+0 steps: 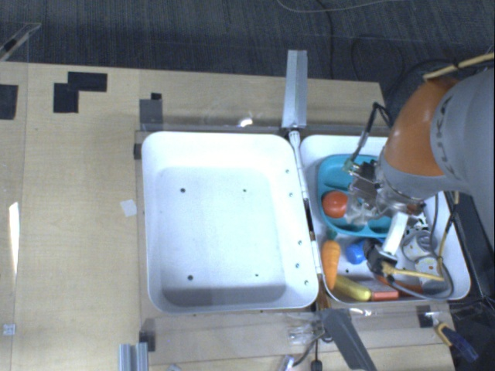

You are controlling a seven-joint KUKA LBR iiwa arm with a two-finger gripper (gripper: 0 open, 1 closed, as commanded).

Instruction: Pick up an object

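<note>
**Arm low over the cluttered right bin**

Seen from above at a slant: two shallow white plastic bins side by side on a pale wooden worktop (69, 230). Left white bin (220, 284) bare inside apart from a few small dark dots on its floor. Right white bin (461, 273) crowded with small things.

Reaching in from the right, a grey arm with an orange band (414, 130) above the wrist, wrist pointed down into the right bin. Two-finger gripper (370, 207) low over the middle of that bin, just above a turquoise plastic dish (340, 172). Fingers lost among metal parts and clutter: cannot tell how far apart, nor whether anything sits between them.

Just left of the gripper, a small orange-red ball (335, 203), resting on the turquoise dish. Nearer the camera, an orange carrot-shaped toy (331, 261) along the bin's left wall, a small blue piece (354, 253) beside it, and a yellow stick-like object (352, 287) by the front rim. Thin dark cables looped near the bin's right end.
</note>
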